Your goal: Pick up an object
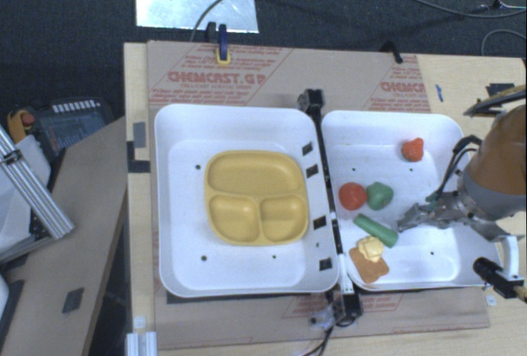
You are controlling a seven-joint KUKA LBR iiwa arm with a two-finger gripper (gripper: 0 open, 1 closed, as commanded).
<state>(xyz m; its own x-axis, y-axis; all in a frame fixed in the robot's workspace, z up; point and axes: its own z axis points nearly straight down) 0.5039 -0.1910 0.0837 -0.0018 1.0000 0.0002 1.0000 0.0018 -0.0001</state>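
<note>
the surface (272, 70) carries two shallow white bins side by side. the left bin (177, 206) holds a yellow divided tray (255, 196) lying flat near its centre, probably a place for sorted items rather than something to lift. the right bin (440, 264) holds the loose pieces that suit the task: a red ball (352, 195) touching a green ball (380, 195) at its 3 o'clock, a green cylinder (376, 230) lying slanted just at their 6 o'clock, a yellow and orange piece (370, 257) near the bin's 7 o'clock corner, and an orange piece (412, 149) apart toward 1 o'clock. the gripper (409, 220) reaches in from 3 o'clock, low over the bin floor, its tip just at the 3 o'clock end of the green cylinder, which seems the likeliest target. the jaws look narrow and nothing is visible between them, so no object appears to be held yet; whether the tip touches the cylinder cannot be told. the low, sideways approach likely fits a piece lying flat.
</note>
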